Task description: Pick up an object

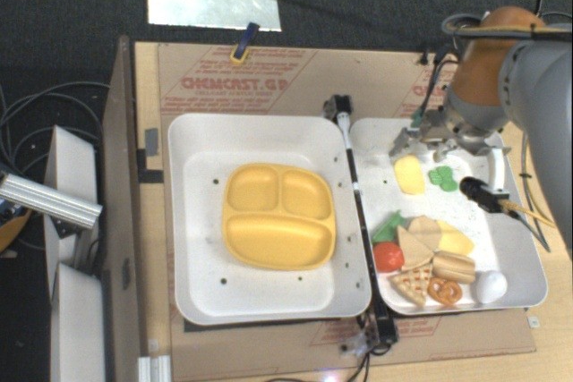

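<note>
Yellow and smooth, the oval piece (410, 175) lies toward the back of the right bin (515, 237), just under the pincer (428, 145) and just beside a green piece (441, 178). It looks like toy food, so I judge it light, stiff and not fragile, but likely slippery on its rounded faces. The safest hold seems to be across its narrow width near the middle, where the sides run closest to parallel. A grip near either end could squeeze it out.

Whether the pincer is wide or narrow I cannot tell, because the wrist covers it from above. Whether it touches the oval piece is also unclear. At the bin's front, a tomato (388, 257), a bun (452, 266), a pretzel (440, 289) and an egg (490, 285) crowd together, and where they overlap their edges are hard to separate.
</note>
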Robot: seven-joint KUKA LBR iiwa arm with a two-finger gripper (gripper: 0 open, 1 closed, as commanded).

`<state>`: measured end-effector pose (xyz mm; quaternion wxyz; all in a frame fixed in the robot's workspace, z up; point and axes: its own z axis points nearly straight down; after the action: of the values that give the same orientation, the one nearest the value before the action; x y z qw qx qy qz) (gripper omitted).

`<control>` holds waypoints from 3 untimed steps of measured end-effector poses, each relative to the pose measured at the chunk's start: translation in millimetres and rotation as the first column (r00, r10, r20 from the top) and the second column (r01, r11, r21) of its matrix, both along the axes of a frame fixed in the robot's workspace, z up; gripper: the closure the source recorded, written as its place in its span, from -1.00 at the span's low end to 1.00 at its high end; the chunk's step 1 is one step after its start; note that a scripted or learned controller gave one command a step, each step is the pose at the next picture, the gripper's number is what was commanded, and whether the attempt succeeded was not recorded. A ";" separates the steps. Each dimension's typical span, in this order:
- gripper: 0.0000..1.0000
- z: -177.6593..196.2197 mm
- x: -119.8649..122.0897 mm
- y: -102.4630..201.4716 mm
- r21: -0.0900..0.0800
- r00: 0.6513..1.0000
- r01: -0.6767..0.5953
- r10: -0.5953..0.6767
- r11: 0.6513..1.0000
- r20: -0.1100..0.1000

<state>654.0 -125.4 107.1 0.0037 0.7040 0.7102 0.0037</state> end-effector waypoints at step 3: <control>1.00 -10.8 -15.1 24.1 0.000 1.000 0.002 -0.002 1.000 -0.005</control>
<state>638.8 -101.3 96.3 0.0020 0.7047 0.7095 0.0018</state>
